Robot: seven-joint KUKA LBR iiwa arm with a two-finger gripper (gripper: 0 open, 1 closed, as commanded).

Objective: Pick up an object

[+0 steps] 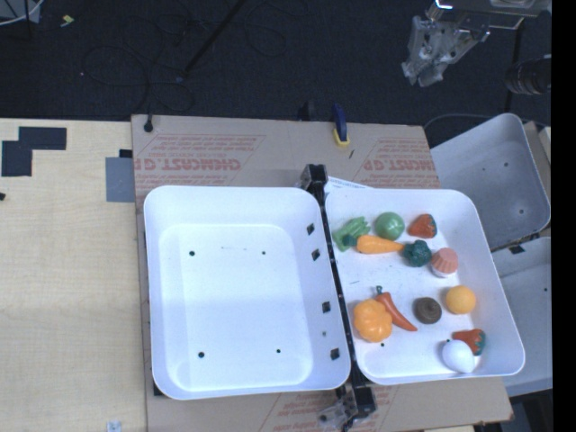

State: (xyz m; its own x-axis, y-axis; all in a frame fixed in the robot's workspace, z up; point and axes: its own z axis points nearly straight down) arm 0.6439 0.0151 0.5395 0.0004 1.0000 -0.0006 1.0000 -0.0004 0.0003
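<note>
The small toy foods are lying loose in the right-hand shallow white plastic bin (490,241), well below and slightly left of the claw (430,50), which is hanging high over the dark area beyond the table (63,241); whether the claw is apart or together I cannot tell. The round orange plastic ball-like fruit (460,300) is sitting apart from its neighbours, so it is looking like the easiest candidate: probably light, hard and smooth, likely to roll or squirt out unless pinched across its widest middle. The long orange toy carrot (378,246) is lying between a green leafy piece (349,232) and a dark green broccoli-like piece (417,254), crowding any grip. The left-hand white bin (162,241) is sitting further left of the claw.
</note>
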